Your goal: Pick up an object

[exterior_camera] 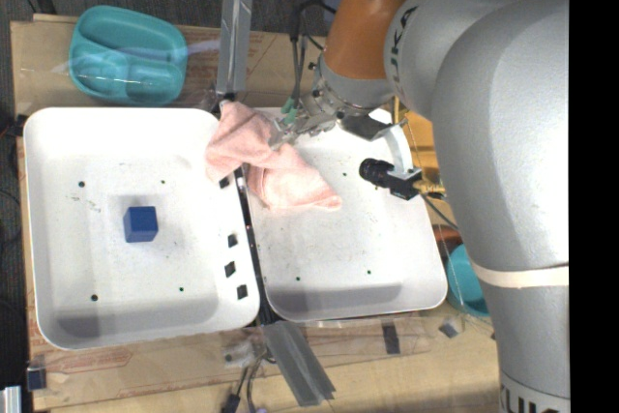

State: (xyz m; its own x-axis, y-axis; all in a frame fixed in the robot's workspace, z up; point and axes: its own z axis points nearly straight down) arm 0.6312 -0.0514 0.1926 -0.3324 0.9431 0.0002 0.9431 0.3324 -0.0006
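Two bins sit side by side on the counter (pixel 19 44), rims touching along the middle. A cube (pixel 141 223) lies in the left bin (pixel 58 305), left of its centre and well apart from the walls. A cloth (pixel 266 160) is draped over the shared rims near the far end; most of it lies in the right bin (pixel 387 290), one corner in the left. The arm (pixel 464 73) reaches in from the right, above the right bin's far side. The pincer (pixel 286 132) is at the cloth's upper part. A container (pixel 126 53) rests on the counter behind the left bin, near its far left corner.
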